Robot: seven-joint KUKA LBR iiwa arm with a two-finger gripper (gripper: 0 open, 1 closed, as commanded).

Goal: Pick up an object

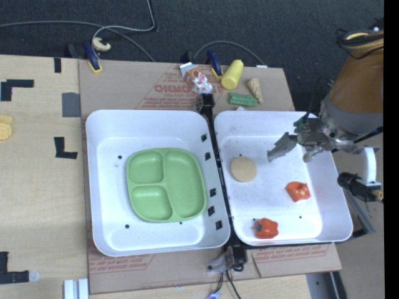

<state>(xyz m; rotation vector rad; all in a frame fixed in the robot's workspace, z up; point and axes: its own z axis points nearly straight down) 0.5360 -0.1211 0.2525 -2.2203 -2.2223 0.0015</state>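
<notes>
Nearest the camera: arm at right edge, grey wrist with orange band (361, 73) above it, reaching in over right bin (330, 226). Gripper (296, 147) hangs over the upper right part of that bin, two dark fingers (282, 147) spread apart, one pointing down-left, the other down. Nothing between them, so open and holding nothing.

Right bin contents: round tan item like a cookie or bun (243, 169) left of centre, just down-left of the lower-left fingertip, not touching it. Orange-red blocky piece (298, 191) right of centre, below the gripper. Red tomato-like item (266, 228) near the front wall, green stem bit on it. All three well apart from each other, all resting on the bin floor.

Left bin (100, 167) holds a green divided plate (166, 184), three compartments, sitting about centre, slightly rotated. Nothing in the compartments.

Bins sit side by side on a cardboard sheet (124, 86) with red print, black clips along the seam between them.

Behind bins on the cardboard: yellow bottle-like item (232, 74) lying tilted, green flat piece (243, 99) just below it, tan cone-ish piece (255, 90) beside that, small white-red wrapper item (197, 78) to the left. Blue clamp (93, 58) at cardboard's back left corner. Cables (149, 17) run over dark floor at top. Wooden bench (31, 185) at left with black tape marks, small yellow thing (5, 128) at far left edge
</notes>
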